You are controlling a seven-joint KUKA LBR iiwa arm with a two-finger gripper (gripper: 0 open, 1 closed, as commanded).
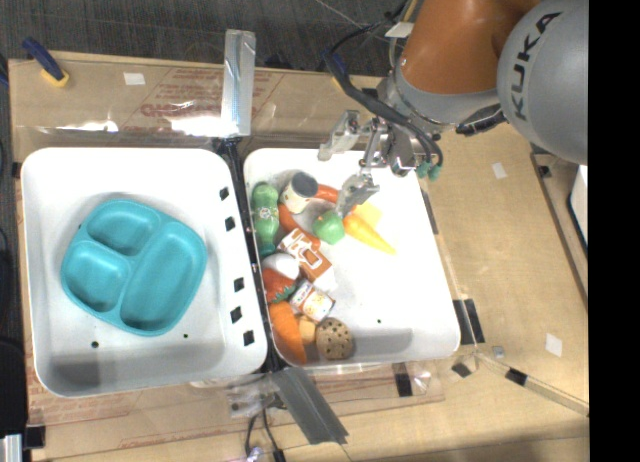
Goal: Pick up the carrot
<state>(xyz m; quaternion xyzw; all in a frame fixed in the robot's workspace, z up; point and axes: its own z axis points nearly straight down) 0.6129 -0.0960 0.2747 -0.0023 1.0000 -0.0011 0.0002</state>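
Carrot (372,234), as I am reading it, is the yellow-orange tapered piece lying in the right bin (420,300). It is sitting a little toward 1 o'clock from the bin's middle, with its thick end pointing to 10 o'clock and its tip to 4 o'clock. Other orange pieces are lying in the pile along the bin's 9 o'clock side, so this reading is a judgement.

The gripper (358,190) is hanging over the thick end, just toward 11 o'clock from the piece. Whether the claw is open or closed cannot be told from this slant, and nothing is showing in its grasp.

A green piece (328,228) is touching or nearly touching the thick end at 9 o'clock, and a white cup (300,188) is standing further toward 10 o'clock. The carrot's 3 o'clock side is facing bare bin floor.

To do this step well, the arm should be shifting slightly toward 4 o'clock, centring over the carrot's middle and away from the green piece. The claw should be closing across the carrot's short width, not along its length. Gripping near the tip is risking a slip, since the taper tends to squeeze out.
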